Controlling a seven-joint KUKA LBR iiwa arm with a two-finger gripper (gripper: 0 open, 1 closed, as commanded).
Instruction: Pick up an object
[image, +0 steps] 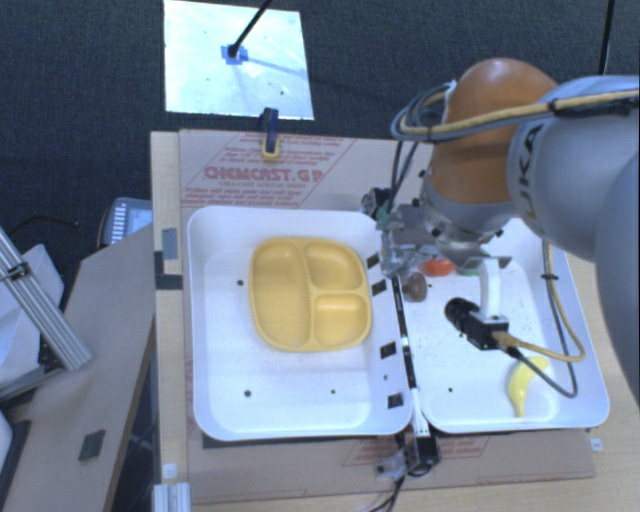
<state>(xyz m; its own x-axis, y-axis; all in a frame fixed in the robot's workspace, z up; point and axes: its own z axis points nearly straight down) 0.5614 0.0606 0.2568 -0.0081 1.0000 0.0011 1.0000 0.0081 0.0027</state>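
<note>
Two-finger gripper (400, 262) low at right white bin's (560, 400) left edge; can't tell its state. Curved yellow banana (520, 385) lies well below-right of it, long axis approx vertical in view, tip toward bench front.

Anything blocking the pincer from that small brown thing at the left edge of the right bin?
Nothing visible. The pincer hangs just above the brown thing, by the wall between the bins; an orange thing lies close beside it.

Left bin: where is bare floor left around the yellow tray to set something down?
Left bin: a wide bare strip lies between the yellow divided tray and the near rim, with a narrower one along the left wall. Crowded at the divider, where the gripper hangs.
</note>
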